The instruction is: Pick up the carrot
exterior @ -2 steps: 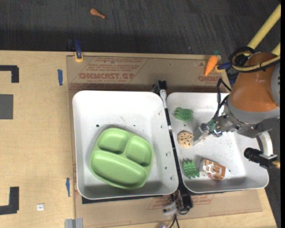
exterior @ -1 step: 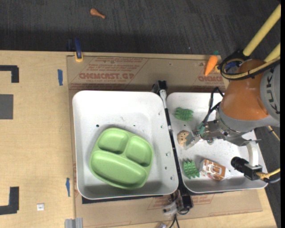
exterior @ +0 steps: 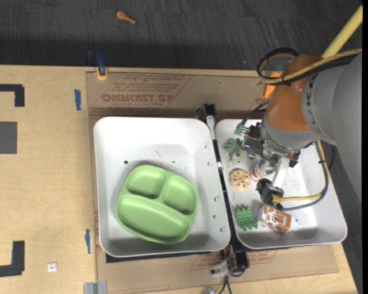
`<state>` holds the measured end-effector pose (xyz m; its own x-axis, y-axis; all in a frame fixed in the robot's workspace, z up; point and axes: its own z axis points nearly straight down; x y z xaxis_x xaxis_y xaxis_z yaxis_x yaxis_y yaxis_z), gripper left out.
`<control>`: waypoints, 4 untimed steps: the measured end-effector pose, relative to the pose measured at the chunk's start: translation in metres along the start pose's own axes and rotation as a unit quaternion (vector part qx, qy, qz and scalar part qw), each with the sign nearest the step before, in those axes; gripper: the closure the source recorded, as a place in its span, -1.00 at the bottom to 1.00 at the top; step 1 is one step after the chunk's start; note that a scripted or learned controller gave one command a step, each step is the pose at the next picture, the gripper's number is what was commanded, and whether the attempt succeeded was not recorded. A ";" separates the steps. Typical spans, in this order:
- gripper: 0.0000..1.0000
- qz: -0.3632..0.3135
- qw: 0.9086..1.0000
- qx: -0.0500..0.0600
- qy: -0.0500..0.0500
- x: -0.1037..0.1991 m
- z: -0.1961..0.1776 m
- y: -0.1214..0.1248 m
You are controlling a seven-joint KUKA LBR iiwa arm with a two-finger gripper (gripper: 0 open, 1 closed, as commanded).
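My gripper (exterior: pixel 265 170) hangs low over the middle of the right bin (exterior: pixel 330 229), just right of a round speckled cookie (exterior: pixel 239 178). The wrist and its orange band (exterior: pixel 287 109) cover the bin's upper half and whatever lies beneath. A small orange, carrot-shaped thing (exterior: pixel 125 17) lies on the dark floor beyond the bench, far to the upper left. An orange and white item (exterior: pixel 276 219) sits near the bin's front, below the gripper.
A green ridged piece (exterior: pixel 245 217) lies at the right bin's front left and another green bit (exterior: pixel 231 143) near its back left. The left bin (exterior: pixel 115 138) holds a green divided plate (exterior: pixel 156 202). A yellow cable (exterior: pixel 299 199) loops over the right bin.
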<state>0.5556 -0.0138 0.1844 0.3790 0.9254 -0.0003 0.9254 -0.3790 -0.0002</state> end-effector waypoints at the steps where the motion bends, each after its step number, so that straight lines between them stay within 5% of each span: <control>1: -1.00 -0.068 0.998 -0.001 0.000 -0.025 -0.001 0.116; 2: -1.00 -0.025 1.000 0.002 0.000 -0.001 0.000 0.053; 3: -1.00 -0.076 0.997 0.002 0.000 0.019 0.000 0.002; 4: -1.00 -0.168 0.986 -0.001 0.000 -0.016 -0.001 0.099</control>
<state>0.6412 -0.0664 0.1850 0.0503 0.9987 -0.0010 0.9987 -0.0503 0.0021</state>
